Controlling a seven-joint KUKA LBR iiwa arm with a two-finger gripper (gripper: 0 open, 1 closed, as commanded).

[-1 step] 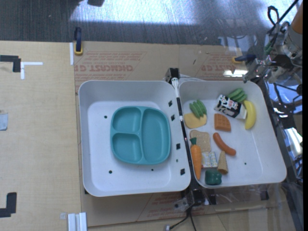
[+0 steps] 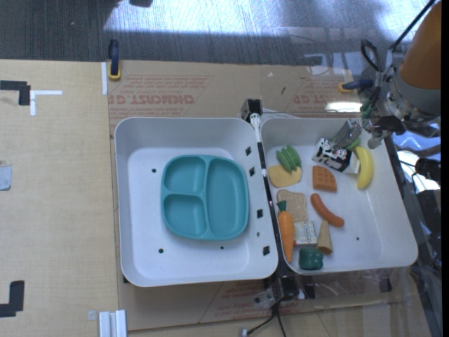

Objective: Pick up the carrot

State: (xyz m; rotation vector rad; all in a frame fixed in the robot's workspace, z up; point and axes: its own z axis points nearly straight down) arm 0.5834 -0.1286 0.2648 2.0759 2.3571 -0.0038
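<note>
The carrot (image 2: 285, 234) is orange with a small green top. It lies lengthwise against the left wall of the right bin (image 2: 382, 237), toward the front. My gripper (image 2: 346, 140) hangs at the back right of that bin, over a small black-and-white item (image 2: 332, 155) and beside a yellow banana (image 2: 364, 167). It is well away from the carrot, up and to the right of it. Nothing can be seen held in it.
Around the carrot lie a bread slice (image 2: 295, 203), a small box (image 2: 304, 232), a cone (image 2: 325, 237) and a green piece (image 2: 311, 259). A sausage (image 2: 327, 209), waffle (image 2: 323, 179) and green pod (image 2: 288, 157) lie further back. The left bin (image 2: 133, 188) holds a teal divided plate (image 2: 205, 196).
</note>
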